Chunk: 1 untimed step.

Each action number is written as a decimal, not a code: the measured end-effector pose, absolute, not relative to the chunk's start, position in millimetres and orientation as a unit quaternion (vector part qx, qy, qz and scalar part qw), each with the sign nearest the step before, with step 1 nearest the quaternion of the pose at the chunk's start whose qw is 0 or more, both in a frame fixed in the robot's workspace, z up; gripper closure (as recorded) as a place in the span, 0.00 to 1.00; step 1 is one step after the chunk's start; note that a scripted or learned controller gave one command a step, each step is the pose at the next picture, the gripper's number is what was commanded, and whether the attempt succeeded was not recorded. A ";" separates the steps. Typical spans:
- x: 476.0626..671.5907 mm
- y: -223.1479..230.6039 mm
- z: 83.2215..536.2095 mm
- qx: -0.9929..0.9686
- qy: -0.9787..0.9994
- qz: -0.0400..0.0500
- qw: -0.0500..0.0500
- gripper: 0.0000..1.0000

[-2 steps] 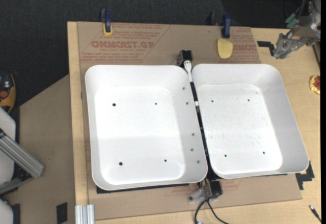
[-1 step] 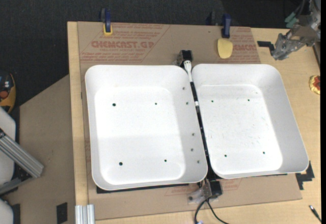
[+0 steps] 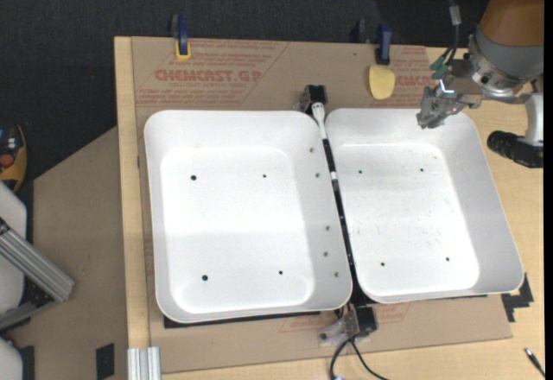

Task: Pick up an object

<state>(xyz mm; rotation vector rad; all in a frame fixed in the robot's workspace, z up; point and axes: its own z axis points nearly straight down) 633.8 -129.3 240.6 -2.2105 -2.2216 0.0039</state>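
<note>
Down at the bottom edge of the frame there's a small black clip with cables [image 3: 350, 331] trailing off it, sitting right at the seam where the two bins meet. At the lower left, off the board, a bit of aluminium rail [image 3: 34, 262] pokes in at an angle.

Moving up, the left bin [image 3: 160, 223] fills the middle left of the frame and the right bin [image 3: 492, 223] the middle right. They sit side by side, edges touching along a dark strip that runs up the centre. Both show plain white floors with a few small dark dots on them, and I can't make out any object lying in either one. They rest on a brown cardboard sheet [image 3: 225, 67] with red printing, which covers the worktop [image 3: 531, 197] except for a pale wooden patch at the right edge.

Further back, a second black clip [image 3: 314, 98] sits at the top of the seam. Just past the right bin's far rim, a small pale yellow object [image 3: 381, 81] lies on the cardboard, outside both bins, under a blue clamp [image 3: 384, 41]. Another clamp [image 3: 181, 34] holds the board at upper left.

The hand [image 3: 435, 110] hangs at upper right, over the far right corner of the right bin, near the yellow thing but not touching it. Honestly can't tell whether its fingers are spread or pressed together, too small and cluttered. Nothing visible between them.
</note>
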 end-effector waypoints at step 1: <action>659.5 -54.3 205.8 -0.704 -0.710 0.000 0.003 1.00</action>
